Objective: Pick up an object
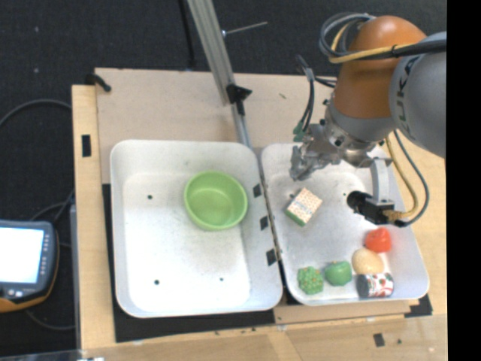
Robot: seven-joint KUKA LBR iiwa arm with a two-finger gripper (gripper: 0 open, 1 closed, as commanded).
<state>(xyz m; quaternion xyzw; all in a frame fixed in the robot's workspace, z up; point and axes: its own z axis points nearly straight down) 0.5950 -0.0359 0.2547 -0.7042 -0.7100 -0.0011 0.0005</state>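
Gripper (301,164) hangs over the upper left part of the right bin (412,273), above and just apart from a small box; whether its fingers are spread or pressed together cannot be told, since the wrist hardware crowds over them and they blur into grey metal. Nothing shows between them.

From the left: a handheld screen unit (24,260) sits at the picture's edge, cut off on its left side, with a dark cable curling up behind it. Next comes the left bin (135,277), white and speckled with dark flecks, holding a green bowl (216,199) upright near its upper right. A slanting metal post (214,43) rises from between the bins toward the top edge, where it is cut off.

In the right bin, the small box (304,206) lies tilted, pale with a green side; its print is too small to read. Along the near wall sit a knobbly green object (310,279), a smooth green one (339,272), then a pale rounded piece (366,261) touching a red one (379,240) and a red-and-white patterned item (375,285); what each is stays unclear. A black fitting (364,203) on the arm hides part of the bin floor.

Both bins rest on a light wooden bench (150,104) over dark speckled flooring (75,21).
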